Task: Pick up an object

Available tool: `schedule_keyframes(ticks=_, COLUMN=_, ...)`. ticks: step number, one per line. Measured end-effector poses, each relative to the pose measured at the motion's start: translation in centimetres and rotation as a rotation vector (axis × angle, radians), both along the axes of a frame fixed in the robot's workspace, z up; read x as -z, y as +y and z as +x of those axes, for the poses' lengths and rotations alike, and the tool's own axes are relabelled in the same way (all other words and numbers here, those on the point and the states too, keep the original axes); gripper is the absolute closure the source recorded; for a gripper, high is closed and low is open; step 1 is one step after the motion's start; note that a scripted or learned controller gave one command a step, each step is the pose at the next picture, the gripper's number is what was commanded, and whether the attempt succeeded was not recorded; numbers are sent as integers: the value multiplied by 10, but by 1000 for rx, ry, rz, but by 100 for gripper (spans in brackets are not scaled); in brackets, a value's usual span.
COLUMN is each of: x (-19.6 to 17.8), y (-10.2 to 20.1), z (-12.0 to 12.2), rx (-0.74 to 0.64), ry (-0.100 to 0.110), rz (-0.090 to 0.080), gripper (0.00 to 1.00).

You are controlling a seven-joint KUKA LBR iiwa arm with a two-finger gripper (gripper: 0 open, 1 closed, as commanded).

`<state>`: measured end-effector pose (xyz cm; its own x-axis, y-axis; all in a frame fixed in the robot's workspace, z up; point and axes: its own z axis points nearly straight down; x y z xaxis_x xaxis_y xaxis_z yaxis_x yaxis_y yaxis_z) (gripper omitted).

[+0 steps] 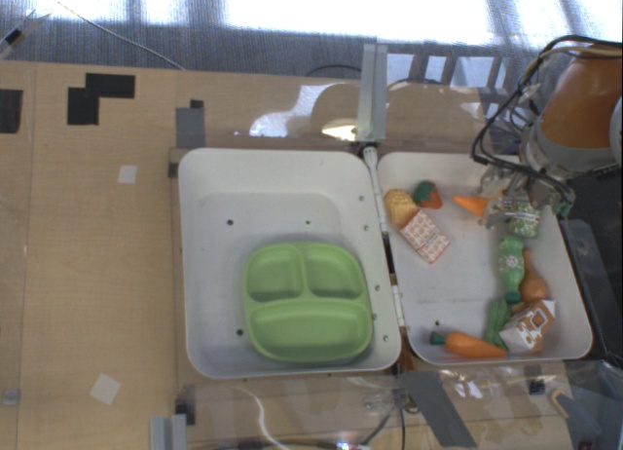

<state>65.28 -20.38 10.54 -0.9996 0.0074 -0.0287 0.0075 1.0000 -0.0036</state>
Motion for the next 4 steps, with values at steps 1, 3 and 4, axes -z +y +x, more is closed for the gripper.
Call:
schedule_keyframes(ticks=1, x=1, y=0, z=0, rx=0, ry=1, rz=0, gripper=0)
schedule_keyframes(ticks=3, x=17, y=0, z=-16, rx=42, ry=17, rz=4, gripper=0)
schedule_keyframes(ticks=4, x=2, y=1, z=-12, rx=38, ry=3, rz=2, gripper=100)
